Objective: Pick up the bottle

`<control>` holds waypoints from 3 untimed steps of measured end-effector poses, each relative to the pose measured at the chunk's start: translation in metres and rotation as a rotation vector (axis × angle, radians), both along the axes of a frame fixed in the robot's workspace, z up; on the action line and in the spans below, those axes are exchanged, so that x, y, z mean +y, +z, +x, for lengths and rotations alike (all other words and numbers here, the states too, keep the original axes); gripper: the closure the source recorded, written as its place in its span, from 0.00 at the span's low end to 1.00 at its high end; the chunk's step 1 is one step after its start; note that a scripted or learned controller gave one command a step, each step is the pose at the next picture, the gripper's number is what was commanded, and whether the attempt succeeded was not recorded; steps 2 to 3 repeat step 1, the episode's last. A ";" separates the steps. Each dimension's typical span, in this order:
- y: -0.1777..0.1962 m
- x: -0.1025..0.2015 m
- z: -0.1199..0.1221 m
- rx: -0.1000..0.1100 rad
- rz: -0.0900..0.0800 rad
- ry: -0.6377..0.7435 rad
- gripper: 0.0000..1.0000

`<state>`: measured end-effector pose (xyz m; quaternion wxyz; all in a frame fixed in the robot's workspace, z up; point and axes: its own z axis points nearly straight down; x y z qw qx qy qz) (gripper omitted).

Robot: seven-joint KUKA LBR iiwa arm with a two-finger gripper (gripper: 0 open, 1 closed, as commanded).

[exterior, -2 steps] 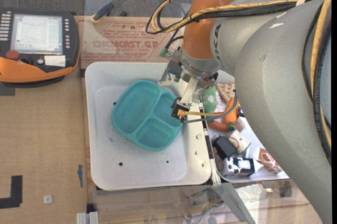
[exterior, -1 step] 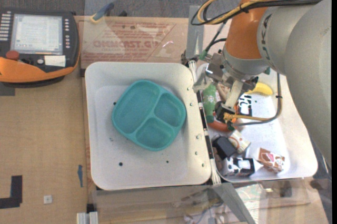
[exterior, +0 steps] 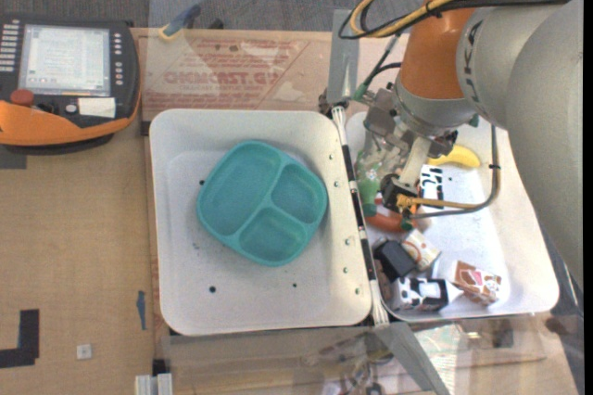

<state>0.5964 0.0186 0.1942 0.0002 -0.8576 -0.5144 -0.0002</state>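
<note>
In the right bin (exterior: 519,240), a green translucent bottle (exterior: 368,178) lies against the left wall, mostly hidden by the arm. My gripper (exterior: 389,172) is low over the bin's upper left part, right at the bottle and just to its right. The grey wrist and the orange band (exterior: 445,41) cover what is behind it. Whether the bottle is held I cannot tell.
Just below the gripper lie an orange carrot-like toy (exterior: 389,220), a black block (exterior: 397,258), a black-and-white toy (exterior: 422,293) and a brown packet (exterior: 477,282). A yellow banana (exterior: 456,159) lies to the right. The left bin (exterior: 176,291) holds a teal divided plate (exterior: 262,201). A teach pendant (exterior: 65,80) sits far left.
</note>
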 end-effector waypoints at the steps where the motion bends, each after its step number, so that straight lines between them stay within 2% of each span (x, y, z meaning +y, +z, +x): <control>1: 0.001 -0.013 0.005 -0.001 -0.001 0.194 1.00; 3: 0.001 -0.013 0.005 -0.001 -0.001 0.194 1.00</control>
